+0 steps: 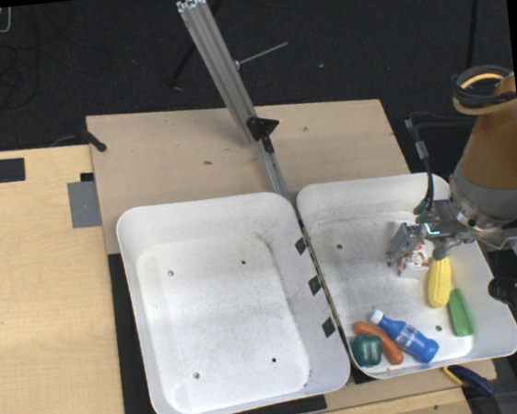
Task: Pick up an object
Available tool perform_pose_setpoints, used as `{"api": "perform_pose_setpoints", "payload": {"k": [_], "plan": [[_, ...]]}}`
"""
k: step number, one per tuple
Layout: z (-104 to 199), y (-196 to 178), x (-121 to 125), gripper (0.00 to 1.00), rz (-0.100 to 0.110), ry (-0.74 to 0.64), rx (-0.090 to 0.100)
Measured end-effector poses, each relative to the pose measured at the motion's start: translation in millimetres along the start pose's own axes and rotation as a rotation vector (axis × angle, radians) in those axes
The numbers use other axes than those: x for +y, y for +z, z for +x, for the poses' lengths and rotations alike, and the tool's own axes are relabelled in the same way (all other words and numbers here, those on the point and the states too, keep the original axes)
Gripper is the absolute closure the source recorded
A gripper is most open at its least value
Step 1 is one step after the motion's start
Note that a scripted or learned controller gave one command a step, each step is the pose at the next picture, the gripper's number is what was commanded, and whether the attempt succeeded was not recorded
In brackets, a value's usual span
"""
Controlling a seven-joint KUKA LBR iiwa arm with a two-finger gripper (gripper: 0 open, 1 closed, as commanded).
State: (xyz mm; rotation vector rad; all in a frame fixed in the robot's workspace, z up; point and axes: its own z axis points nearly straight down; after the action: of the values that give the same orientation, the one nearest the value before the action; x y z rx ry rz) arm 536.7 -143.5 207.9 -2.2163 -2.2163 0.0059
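blue bottle (407, 335) in right bin (360, 204)

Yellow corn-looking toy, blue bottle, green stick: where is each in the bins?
yellow corn toy (440, 282), camera view, middle of its body
blue bottle (409, 336), camera view, middle of its blue body
green stick (460, 312), camera view, its midsection

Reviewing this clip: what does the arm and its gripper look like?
The arm enters from the right: a broad orange band above a grey wrist segment. The gripper is a small grey metal piece with a spot of green and a lit patch behind it.
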Motion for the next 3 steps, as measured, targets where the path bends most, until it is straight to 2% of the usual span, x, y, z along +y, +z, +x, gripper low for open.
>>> {"api": "perform_pose_setpoints", "payload": {"k": [1,3], "plan": [[-0.9,-2.3,0.8,0.00,-0.005,0.002,-0.001],[4.6,114.3,3.5,0.00,0.001,0.002,0.000]]}}
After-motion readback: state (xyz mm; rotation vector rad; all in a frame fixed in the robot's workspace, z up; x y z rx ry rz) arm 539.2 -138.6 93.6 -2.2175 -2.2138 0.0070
